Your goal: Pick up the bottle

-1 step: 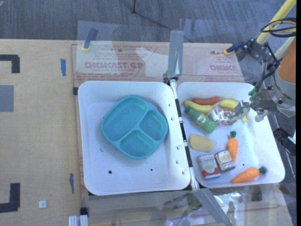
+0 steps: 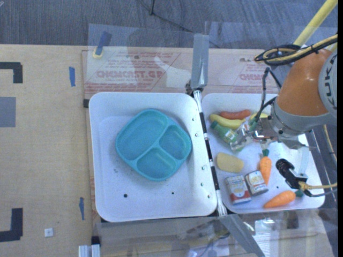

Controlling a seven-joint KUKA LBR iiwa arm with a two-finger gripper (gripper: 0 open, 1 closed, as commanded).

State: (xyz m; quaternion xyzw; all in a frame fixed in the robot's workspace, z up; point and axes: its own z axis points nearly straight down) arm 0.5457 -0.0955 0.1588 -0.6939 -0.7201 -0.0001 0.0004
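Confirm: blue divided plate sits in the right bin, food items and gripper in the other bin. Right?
Not quite. The camera view shows the blue divided plate in the left bin, not the right. The rest holds: the food items, such as the carrot and cans, and the gripper are in the other bin.

The arm (image 2: 308, 92) reaches in from the right, its grey link and orange band bulking large at the upper right, wrist angled down and leftward, with the gripper (image 2: 251, 133) low at its left end
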